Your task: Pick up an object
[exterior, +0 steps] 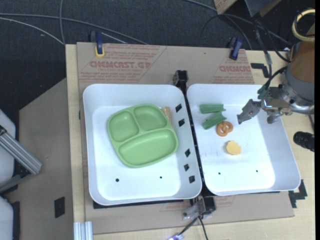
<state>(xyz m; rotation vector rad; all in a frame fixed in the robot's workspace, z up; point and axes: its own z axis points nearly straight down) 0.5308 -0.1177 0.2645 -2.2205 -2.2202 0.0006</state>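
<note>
The grey arm (300, 86) wears an orange band (302, 64), ending in dark metal fingers (246, 113).

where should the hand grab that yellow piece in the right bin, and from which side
Probably straight from above, closing across the middle of the yellow piece. It's small, roundish and lies flat and apart from the pretzel, with bare bin floor all around, so the hand has room on either side.
</note>
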